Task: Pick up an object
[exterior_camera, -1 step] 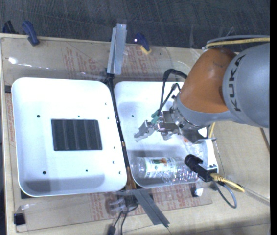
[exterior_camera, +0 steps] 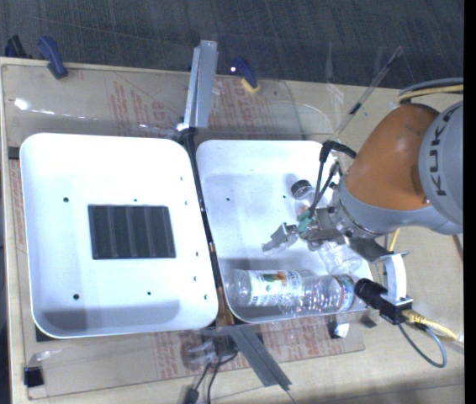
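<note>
The gripper [exterior_camera: 293,232] hangs low over the middle of the right bin [exterior_camera: 230,183], and whether it is open or closed on anything cannot be told. A clear plastic bottle [exterior_camera: 293,291] lies on its side along that bin's near wall, just below the gripper.

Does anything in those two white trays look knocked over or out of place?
The clear plastic bottle lies on its side along the right bin's near wall rather than standing. Nothing looks spilled or broken. The claw hangs above the bottle, over that bin.
</note>
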Controlling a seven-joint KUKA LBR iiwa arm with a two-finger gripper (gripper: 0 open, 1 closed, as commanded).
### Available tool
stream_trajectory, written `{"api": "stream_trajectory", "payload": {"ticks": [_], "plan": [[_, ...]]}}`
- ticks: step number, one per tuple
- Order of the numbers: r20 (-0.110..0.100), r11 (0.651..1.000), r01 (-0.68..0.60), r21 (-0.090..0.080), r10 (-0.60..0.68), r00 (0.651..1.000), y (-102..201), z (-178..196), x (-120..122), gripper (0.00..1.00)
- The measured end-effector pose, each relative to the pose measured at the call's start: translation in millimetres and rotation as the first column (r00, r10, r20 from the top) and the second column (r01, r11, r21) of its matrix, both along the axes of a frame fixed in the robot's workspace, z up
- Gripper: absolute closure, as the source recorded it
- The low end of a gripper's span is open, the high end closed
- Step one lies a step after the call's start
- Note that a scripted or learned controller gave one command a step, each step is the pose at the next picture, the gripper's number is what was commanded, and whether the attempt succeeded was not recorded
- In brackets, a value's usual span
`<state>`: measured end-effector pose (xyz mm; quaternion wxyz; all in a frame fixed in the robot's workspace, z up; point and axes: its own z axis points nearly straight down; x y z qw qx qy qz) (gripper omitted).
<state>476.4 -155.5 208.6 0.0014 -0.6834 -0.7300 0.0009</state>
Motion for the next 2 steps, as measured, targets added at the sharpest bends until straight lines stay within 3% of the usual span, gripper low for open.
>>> {"api": "stream_trajectory", "payload": {"ticks": [1, 2], "plan": [[0.001, 1.000, -0.006, 0.000, 0.006, 1.000, 24, -118, 5, 0.00], [0.003, 1.000, -0.012, -0.001, 0.012, 1.000, 24, -107, 6, 1.00]]}}
